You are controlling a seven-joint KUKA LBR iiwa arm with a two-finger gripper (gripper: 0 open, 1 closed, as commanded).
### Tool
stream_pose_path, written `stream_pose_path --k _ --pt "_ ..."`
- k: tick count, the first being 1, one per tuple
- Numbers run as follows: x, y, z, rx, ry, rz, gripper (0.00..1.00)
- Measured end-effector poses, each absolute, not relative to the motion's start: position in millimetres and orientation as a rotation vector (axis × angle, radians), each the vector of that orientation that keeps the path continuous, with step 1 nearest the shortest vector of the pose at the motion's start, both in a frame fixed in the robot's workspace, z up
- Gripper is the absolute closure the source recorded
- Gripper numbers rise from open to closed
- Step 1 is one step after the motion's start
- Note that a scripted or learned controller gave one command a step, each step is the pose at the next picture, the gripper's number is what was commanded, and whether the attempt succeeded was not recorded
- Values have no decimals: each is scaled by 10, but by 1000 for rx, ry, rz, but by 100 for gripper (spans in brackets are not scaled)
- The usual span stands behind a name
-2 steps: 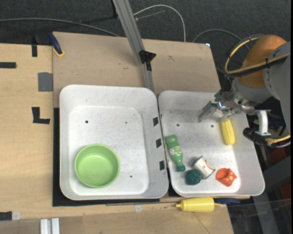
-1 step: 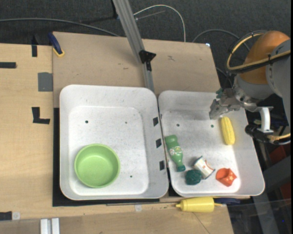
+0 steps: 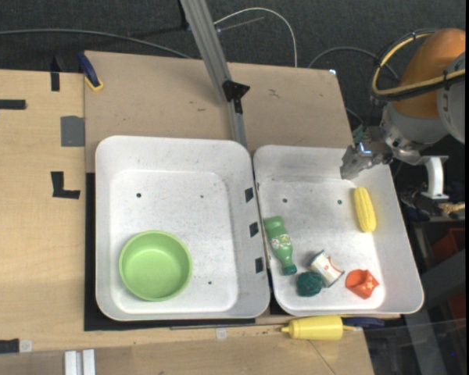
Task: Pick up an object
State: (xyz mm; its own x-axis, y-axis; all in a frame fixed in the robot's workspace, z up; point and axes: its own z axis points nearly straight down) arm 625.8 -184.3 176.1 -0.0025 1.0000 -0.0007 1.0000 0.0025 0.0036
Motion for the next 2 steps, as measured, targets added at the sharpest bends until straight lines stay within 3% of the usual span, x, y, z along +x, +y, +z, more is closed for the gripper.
stream_pose_path --k 2 --pt "6226 -1793 2752 2216 2220 4 100"
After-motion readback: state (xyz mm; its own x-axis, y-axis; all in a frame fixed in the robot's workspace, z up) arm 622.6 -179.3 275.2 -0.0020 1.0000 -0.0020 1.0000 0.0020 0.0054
